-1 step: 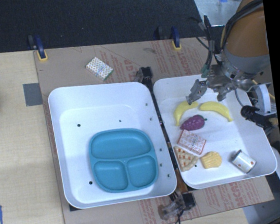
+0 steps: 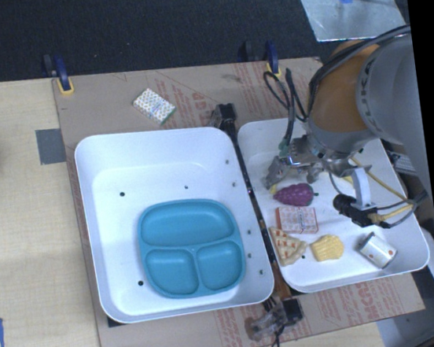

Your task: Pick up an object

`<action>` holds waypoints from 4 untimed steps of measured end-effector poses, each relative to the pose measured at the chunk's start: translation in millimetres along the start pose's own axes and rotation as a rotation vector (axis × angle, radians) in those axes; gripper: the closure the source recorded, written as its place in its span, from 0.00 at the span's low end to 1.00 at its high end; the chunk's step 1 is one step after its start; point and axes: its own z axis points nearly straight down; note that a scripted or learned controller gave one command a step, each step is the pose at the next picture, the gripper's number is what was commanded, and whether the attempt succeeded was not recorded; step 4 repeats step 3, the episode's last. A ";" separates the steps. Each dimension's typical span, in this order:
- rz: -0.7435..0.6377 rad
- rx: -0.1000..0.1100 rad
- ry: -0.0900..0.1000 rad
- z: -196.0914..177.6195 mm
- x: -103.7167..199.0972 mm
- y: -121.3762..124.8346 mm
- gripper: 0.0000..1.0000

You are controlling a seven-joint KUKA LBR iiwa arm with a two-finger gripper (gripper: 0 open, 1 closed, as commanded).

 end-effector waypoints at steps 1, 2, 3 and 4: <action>-0.001 -0.001 0.000 1.8 -7.5 -42.3 0.00; -0.004 0.001 -0.001 -8.3 -8.6 -42.4 1.00; -0.001 -0.004 0.001 -99.4 56.0 -4.1 1.00; -0.001 -0.004 0.001 -99.4 56.0 -4.1 1.00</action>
